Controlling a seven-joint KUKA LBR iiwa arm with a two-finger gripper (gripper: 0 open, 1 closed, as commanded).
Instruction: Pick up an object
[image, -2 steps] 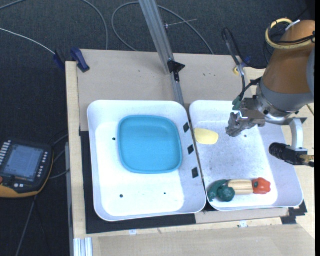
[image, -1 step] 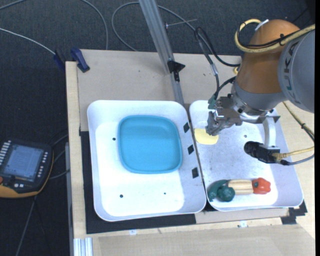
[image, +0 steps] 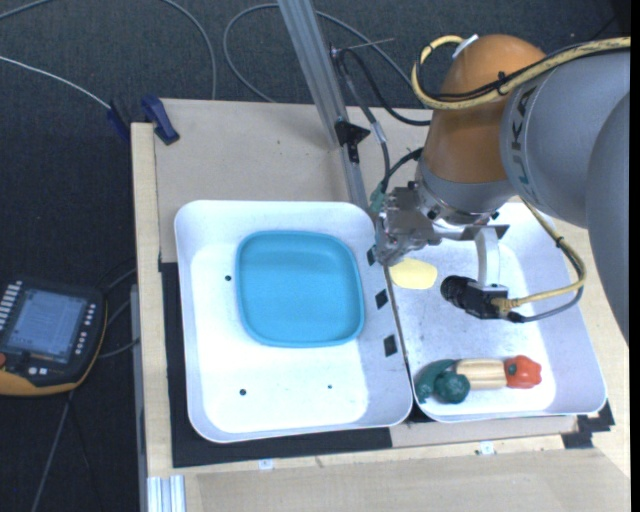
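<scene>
Grey arm (image: 575, 130) with orange band (image: 475, 110), yellow cable, possibly metallic end effector (image: 400, 235)

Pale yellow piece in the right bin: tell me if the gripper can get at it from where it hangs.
Probably yes. The gripper hangs just above the pale yellow piece, which lies alone, nothing on it.

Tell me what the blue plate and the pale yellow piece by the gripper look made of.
Blue plate: likely plastic, with a smooth, even colour, a soft sheen and a moulded rim. Pale yellow piece: probably plastic or foam toy food, matte and rounded; too small to be sure.
</scene>
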